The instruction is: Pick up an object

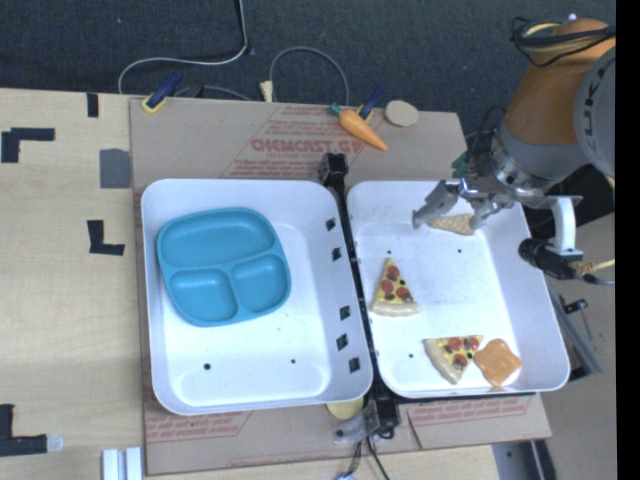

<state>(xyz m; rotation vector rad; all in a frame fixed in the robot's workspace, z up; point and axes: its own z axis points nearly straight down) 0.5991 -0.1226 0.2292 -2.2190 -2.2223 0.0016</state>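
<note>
Over the right bin [520, 268], near its far edge, the gripper [455, 206] is hovering with a tan flat piece [452, 224] sitting between its spread fingers; two pizza slices [394, 290] and an orange item [498, 361] are lying nearer the front

My claw [452, 205] hangs over a pale tan piece [453, 224] in the right bin [520, 298] and covers its upper part, so I cannot name it. My arm [560, 88] runs off the right edge of the view. A yellowish thing [344, 408] pokes out from under the bins at the near edge, mostly hidden.
</note>
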